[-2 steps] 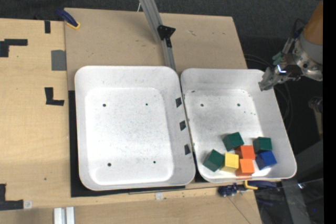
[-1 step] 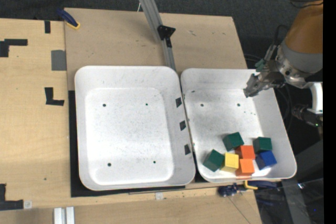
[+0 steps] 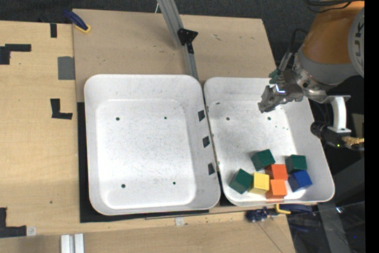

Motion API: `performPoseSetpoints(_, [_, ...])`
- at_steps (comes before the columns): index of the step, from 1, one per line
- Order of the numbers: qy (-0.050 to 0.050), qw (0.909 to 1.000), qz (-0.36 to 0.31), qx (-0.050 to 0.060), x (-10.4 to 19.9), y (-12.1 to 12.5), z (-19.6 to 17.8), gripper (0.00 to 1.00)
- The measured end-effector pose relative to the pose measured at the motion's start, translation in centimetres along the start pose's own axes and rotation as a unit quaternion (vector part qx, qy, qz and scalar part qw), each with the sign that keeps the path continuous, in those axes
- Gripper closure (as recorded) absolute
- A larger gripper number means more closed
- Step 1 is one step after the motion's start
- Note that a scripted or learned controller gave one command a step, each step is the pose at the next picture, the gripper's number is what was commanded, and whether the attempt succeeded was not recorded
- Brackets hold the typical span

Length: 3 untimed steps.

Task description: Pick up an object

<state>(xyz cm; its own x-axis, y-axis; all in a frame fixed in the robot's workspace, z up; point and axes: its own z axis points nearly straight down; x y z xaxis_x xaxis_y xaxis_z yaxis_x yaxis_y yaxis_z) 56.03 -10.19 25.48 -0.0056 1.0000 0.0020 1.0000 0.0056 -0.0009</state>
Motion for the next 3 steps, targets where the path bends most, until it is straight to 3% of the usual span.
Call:
performPoseSetpoints(1, [0.000,1.0000,0.000,0.001,4.6,-0.3,0.8,1.00])
performPoseSetpoints(3, [0.000,1.0000,0.000,0.002,14.4,-3.4,1.6,1.00])
